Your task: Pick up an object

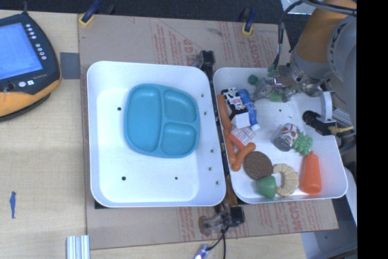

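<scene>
The right bin [327,194] holds several toy foods: an orange carrot [311,173], a brown cookie [258,164], a beige ring [287,178], a green piece [265,187], a grey and red can [285,135], orange sausages [240,154], a black-and-white carton [231,100] and a blue and white packet [246,108]. My gripper [274,89] hangs low over the bin's far part, just right of a small green toy [253,78]. Something green sits right under it. The grey arm with its orange band [321,33] comes in from the upper right.
The left bin [103,179] carries a blue divided plate [162,120]. A tablet in an orange case [24,63] lies at the far left of the bench. Clamps [247,20] pin the cardboard sheet at the back. A black part of the arm [320,122] overhangs the right bin's right side.
</scene>
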Available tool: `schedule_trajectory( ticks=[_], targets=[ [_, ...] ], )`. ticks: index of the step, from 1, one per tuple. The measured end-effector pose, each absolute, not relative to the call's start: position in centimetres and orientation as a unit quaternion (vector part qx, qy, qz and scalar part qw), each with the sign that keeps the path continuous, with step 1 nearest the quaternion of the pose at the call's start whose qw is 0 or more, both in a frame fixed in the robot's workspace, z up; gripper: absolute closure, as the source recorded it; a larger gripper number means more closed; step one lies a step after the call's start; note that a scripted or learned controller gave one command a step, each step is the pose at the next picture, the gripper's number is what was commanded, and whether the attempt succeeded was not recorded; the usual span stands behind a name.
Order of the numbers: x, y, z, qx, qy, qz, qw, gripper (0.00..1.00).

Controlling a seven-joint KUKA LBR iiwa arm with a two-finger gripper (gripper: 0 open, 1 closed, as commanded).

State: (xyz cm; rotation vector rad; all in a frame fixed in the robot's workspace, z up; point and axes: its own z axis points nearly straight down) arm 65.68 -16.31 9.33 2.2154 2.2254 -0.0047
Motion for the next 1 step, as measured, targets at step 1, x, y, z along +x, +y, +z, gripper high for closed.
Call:
schedule_trajectory(
  ticks=[1],
  targets=[
    [65.27, -16.45, 10.05, 0.705, 0.709, -0.0073, -0.007, 1.00]
  ],
)
